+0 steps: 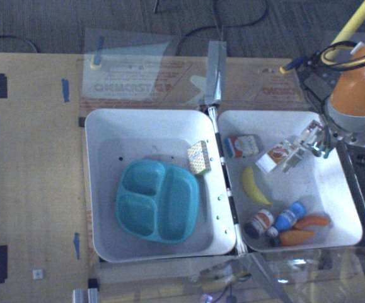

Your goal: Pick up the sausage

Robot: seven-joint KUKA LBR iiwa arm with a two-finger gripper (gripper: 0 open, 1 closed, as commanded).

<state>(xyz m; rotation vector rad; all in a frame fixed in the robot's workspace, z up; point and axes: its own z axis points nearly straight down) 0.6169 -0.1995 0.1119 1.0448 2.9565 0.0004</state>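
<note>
The sausage (312, 220) looks to be the short orange-red piece at the front right of the right bin (349, 188), lying just above a similar orange piece (295, 237) with a dark end. My gripper (299, 150) hangs over the back middle of that bin, well behind the sausage. It is right beside a red and white packet (275, 156). Whether it touches the packet I cannot make out.
The right bin also holds a red and white carton (241, 146), a banana (255, 186), a small can (260, 221) and a blue bottle (289, 216) next to the sausage. The left bin (100, 169) holds a blue divided plate (158, 200) and a small yellow box (198, 157).
</note>
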